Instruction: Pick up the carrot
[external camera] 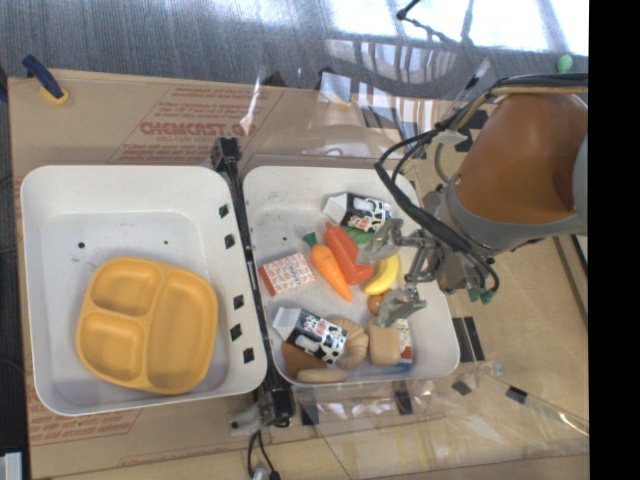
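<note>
The carrot (330, 271), orange with a small green top, lies slanted in the middle of the right bin (262, 208). A red pepper (346, 252) rests against its right side and a yellow banana (383, 275) lies just beyond that. My gripper (394, 271) hovers low over the bin's right part, to the right of the carrot and apart from it. It is open, with one finger (386, 236) above the banana and the other (400, 306) below it. Nothing is held between them.
Around the carrot lie two cow-patterned cartons (358, 211) (316, 333), a red-and-white box (286, 273), a bread roll (352, 343), a tan block (385, 346) and a sausage (320, 373). The left bin (60, 198) holds a yellow divided tray (148, 325).
</note>
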